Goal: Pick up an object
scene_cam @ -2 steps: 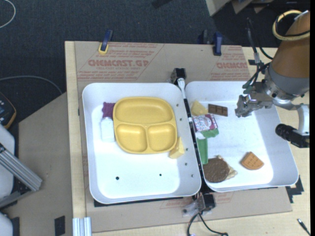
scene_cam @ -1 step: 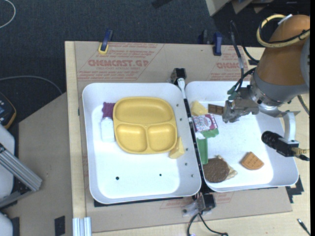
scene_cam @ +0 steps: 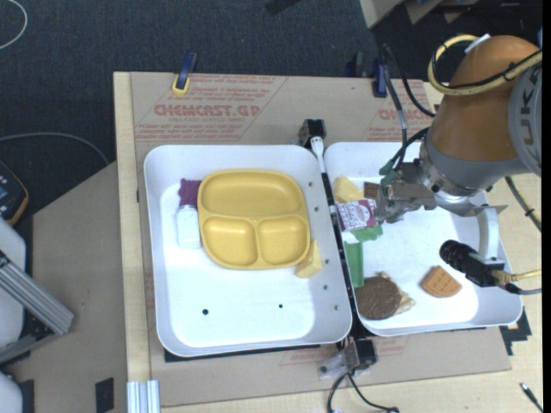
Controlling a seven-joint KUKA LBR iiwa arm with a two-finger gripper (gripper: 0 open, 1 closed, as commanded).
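The gripper (scene_cam: 387, 198) hangs low over the left half of the right bin (scene_cam: 417, 252), at the end of the grey arm with its orange band, which reaches in from the right. Whether the jaws are apart or together cannot be told, since the wrist hides them from above. Just beside the gripper, on its left and perhaps touching it, lies a crumpled packet (scene_cam: 355, 216), pink and white with dark red print, pressed close to that bin's left wall about midway along it. It is nearly as wide as it is long, and its slightly longer side runs across the bin, from the wall toward the gripper. Below it a green strip (scene_cam: 352, 255) runs along the same wall toward the bin's near edge; I cannot tell whether it belongs to the packet. A pale yellow chunk (scene_cam: 347, 188) sits just behind the packet, a brown round disc (scene_cam: 377, 297) fills the near left corner, and an orange wedge (scene_cam: 440, 282) lies near the near edge. The left bin (scene_cam: 241, 312) on the desk (scene_cam: 129, 231) carries a yellow divided tray (scene_cam: 254, 218).
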